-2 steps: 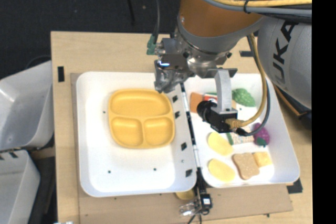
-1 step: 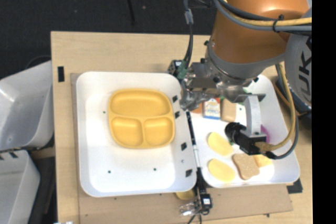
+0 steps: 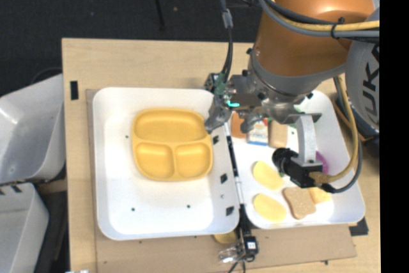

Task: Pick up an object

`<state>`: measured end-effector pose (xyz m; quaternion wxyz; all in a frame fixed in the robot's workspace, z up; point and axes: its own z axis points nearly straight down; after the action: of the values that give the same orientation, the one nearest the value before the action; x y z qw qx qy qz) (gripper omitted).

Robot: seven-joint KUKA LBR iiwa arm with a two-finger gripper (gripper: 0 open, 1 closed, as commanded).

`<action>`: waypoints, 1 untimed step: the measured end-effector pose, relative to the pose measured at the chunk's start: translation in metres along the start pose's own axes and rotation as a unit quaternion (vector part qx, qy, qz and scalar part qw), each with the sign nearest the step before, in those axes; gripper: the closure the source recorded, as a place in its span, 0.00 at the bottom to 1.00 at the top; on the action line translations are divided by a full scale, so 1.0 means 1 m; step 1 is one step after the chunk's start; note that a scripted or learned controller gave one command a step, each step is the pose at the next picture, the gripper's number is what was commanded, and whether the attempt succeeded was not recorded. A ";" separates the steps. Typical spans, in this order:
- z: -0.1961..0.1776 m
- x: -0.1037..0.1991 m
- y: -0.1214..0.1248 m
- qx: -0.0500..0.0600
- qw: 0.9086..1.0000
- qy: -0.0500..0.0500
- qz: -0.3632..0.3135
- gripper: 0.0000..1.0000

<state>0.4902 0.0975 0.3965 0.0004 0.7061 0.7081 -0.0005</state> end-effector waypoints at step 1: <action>-0.010 0.000 0.001 0.000 1.000 -0.001 -0.003 1.00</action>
<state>0.4912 0.0972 0.4065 0.0009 0.7042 0.7100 -0.0010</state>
